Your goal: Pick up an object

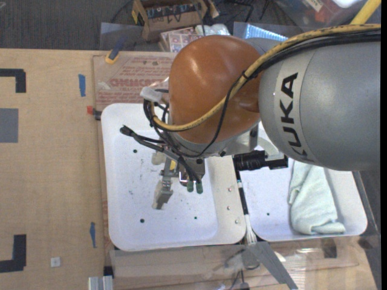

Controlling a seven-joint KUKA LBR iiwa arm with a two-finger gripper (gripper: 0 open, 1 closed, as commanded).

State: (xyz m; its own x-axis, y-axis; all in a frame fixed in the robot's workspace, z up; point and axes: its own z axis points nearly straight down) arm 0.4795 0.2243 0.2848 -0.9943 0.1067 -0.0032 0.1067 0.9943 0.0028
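the grey arm (326, 95) with its orange band reaches over the left bin (121, 222); the pincer (162, 193) hangs low above the bin's floor, and whether it is released or clenched i cannot tell; nothing is seen between its tips; the likeliest thing to pick up, a pale folded cloth (311, 201), lies in the right bin (269, 222), well apart from the pincer, across the divide between the bins; to do this step well, i judge the arm should lift clear, cross over the cloth, and descend onto a raised fold before closing.
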